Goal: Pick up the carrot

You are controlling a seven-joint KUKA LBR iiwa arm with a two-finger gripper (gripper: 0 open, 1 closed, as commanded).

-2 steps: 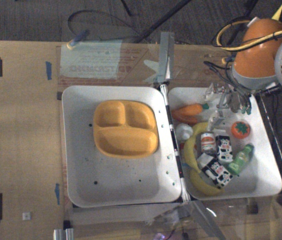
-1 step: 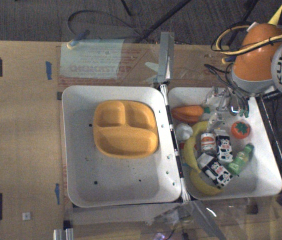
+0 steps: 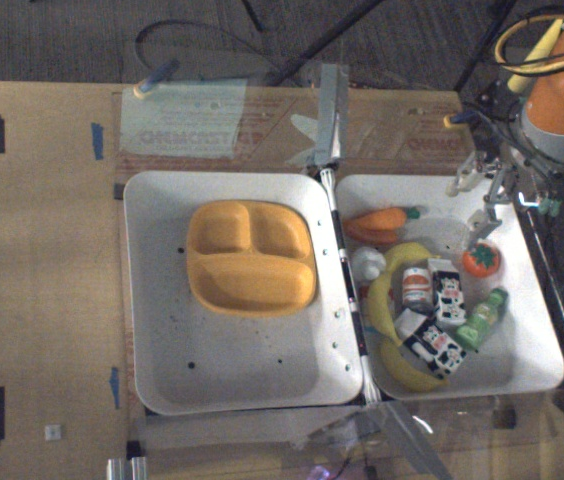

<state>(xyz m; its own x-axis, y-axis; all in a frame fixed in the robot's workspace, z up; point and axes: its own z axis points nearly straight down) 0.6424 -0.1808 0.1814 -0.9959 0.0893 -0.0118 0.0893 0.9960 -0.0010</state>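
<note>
The carrot [image 3: 377, 223] lies in the right bin [image 3: 542, 363], close to its far left corner, along the wall shared with the left bin [image 3: 152, 368]. It is smooth, orange and tapered, with a small green end. Free floor lies to its right. The gripper [image 3: 490, 203] hangs over the far right part of this bin, well apart from the carrot; I cannot tell its grip. A glossy orange divided plate [image 3: 252, 258] sits in the left bin.
</note>
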